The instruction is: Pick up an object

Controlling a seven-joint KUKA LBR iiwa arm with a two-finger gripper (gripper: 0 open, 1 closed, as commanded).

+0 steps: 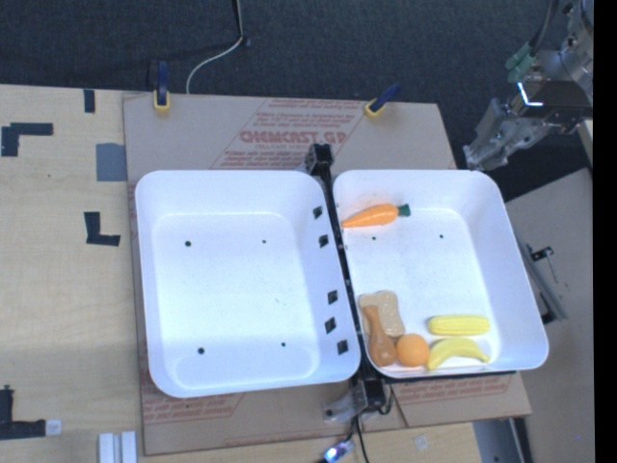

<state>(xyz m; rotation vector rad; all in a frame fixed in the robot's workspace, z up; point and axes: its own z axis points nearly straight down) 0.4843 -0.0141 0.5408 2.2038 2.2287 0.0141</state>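
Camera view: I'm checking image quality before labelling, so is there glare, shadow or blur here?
Camera view: bright patch on the left bin's floor, near washed out; soft shadow along its far wall; carrot and corn fairly sharp; tool dim and a little blurred against the dark floor.

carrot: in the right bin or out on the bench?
In. The carrot lies flat on the floor of the right bin, near its far-left corner, close to the divider, apart from the other toy foods at the near edge.

Brown cardboard sheet (289,133) under two white bins, left bin (231,278) beside right bin (482,201), black clips (333,297) along their shared edge, two clamps (160,90) at the cardboard's far edge, white cable (217,54) behind, wooden bench (58,258)
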